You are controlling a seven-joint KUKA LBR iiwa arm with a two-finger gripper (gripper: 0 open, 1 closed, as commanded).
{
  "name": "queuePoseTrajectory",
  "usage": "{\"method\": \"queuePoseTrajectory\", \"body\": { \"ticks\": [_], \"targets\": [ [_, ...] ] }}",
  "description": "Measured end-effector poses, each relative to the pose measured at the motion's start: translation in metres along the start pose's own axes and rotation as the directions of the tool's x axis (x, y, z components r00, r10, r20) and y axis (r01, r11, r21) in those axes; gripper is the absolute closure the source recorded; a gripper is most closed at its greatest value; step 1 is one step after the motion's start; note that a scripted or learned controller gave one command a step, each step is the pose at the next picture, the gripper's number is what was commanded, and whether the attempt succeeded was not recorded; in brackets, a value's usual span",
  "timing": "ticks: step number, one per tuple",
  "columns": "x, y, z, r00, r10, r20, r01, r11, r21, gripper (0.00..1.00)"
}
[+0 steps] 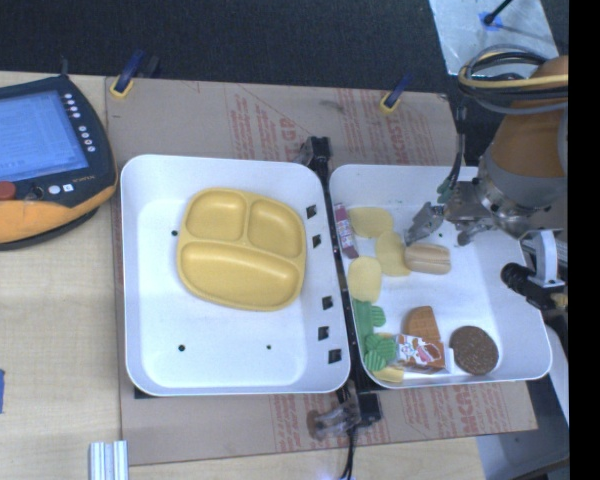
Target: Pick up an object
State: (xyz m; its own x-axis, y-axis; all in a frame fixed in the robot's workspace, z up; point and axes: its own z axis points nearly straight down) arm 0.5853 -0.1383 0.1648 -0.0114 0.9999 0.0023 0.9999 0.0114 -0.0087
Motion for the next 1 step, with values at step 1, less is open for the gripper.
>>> {"method": "queuePoseTrajectory", "body": {
  "ticks": [1],
  "targets": [
    [-0.0158,-0.0783,0.0784,1.0,0.01,-0.001,-0.01,1.0,0.007,0.0]
  ]
}}
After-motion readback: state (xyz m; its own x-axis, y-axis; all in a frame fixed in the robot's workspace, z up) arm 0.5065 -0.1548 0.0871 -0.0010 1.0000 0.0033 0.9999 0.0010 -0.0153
